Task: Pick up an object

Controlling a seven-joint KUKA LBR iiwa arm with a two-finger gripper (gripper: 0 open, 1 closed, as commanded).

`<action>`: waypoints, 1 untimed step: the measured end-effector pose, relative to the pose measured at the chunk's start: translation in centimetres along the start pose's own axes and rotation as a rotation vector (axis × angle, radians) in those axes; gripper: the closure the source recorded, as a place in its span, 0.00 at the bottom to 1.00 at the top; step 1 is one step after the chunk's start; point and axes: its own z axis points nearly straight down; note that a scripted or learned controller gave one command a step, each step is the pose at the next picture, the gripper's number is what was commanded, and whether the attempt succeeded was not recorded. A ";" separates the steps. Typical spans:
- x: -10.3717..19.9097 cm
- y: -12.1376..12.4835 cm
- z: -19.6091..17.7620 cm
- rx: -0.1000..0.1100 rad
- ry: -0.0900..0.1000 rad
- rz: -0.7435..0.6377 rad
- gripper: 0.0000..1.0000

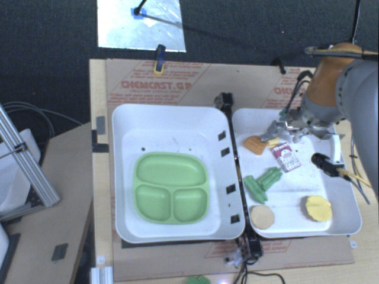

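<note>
Gripper point(283, 127) sits low at the right bin's point(340, 215) 12 o'clock, fingertips by an orange block point(255, 144); grip state cannot be read. Red-and-white packet point(285, 157) at its 6 o'clock, green pieces point(262, 182) at 7. Green divided tray point(172, 187) lies in the left bin point(127, 158) at 9.

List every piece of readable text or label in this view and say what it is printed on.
"CHEMCAST GP", red print on the brown protective sheet under the bins, behind the left bin.
The same red print repeats at the sheet's right rear; too broken up to read.
Small red-and-white packet in the right bin: printing too small to read.
</note>
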 end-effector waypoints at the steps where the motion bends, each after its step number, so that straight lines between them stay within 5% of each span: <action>1: -3.2 2.1 -4.7 0.001 -0.003 0.006 0.00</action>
